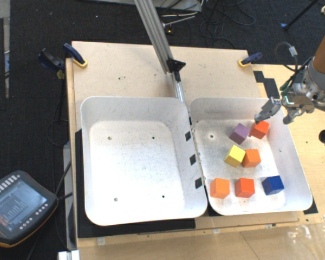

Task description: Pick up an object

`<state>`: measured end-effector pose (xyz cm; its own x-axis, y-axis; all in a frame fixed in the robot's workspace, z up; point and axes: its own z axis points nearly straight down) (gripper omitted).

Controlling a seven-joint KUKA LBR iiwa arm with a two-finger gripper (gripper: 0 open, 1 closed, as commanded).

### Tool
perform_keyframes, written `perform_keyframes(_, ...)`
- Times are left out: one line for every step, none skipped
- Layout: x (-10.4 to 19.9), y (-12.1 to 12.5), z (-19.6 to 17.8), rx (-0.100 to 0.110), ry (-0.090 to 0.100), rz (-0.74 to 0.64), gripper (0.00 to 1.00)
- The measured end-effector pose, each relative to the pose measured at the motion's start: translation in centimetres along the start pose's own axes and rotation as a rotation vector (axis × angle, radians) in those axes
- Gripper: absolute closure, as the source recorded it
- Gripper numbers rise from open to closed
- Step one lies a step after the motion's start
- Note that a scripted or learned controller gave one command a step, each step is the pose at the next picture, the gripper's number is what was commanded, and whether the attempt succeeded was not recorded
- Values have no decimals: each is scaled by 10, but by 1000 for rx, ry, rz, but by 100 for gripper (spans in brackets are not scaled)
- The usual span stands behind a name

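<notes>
The claw (pixel 278 111), fingers spread apart, hangs just above the small orange-red foam cube (pixel 260 129), apparently positioned to grasp it.

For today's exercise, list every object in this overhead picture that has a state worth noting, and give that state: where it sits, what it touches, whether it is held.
gripper: above the right bin's far side, holding nothing.
red-orange cube: tilted, below the gripper, not held.
purple cube: tilted, beside the red-orange cube.
yellow cube: touching the orange cube.
front orange cube: flat, alone.
red cube: flat, alone.
blue cube: flat, near the right wall.
right bin: holds all seven cubes.
</notes>
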<state>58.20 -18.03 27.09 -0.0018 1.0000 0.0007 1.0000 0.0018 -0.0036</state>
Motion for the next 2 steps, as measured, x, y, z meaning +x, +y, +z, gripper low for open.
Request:
perform_keyframes(0,1,-2,-4,-1,-1,0)
perform_keyframes(3,2,62,3,0,2,0)
